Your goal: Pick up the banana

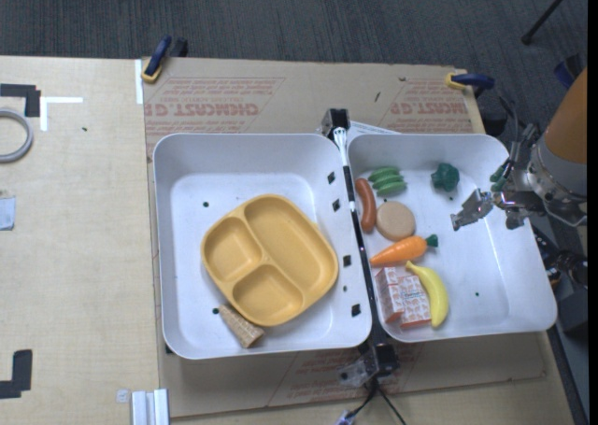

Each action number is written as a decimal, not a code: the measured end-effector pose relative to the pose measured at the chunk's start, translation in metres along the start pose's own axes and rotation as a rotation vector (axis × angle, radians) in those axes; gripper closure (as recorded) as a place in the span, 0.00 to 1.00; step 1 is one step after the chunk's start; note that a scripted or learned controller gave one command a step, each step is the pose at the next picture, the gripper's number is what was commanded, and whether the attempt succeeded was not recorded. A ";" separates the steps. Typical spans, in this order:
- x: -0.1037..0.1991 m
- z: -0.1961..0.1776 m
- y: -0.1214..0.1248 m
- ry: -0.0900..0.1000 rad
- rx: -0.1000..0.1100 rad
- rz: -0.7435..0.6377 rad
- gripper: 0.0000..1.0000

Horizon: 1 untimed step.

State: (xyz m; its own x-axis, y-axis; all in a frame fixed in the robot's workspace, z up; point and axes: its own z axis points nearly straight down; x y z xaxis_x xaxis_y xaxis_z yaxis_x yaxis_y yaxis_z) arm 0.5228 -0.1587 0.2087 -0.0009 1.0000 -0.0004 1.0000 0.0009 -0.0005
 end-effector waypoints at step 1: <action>0.030 0.114 -0.026 0.000 -0.007 -0.157 0.00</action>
State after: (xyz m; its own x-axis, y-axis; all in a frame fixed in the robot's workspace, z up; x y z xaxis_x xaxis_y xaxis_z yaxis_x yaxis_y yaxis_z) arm 0.4964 -0.1291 0.0947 -0.1570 0.9876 -0.0013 0.9876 0.1570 0.0068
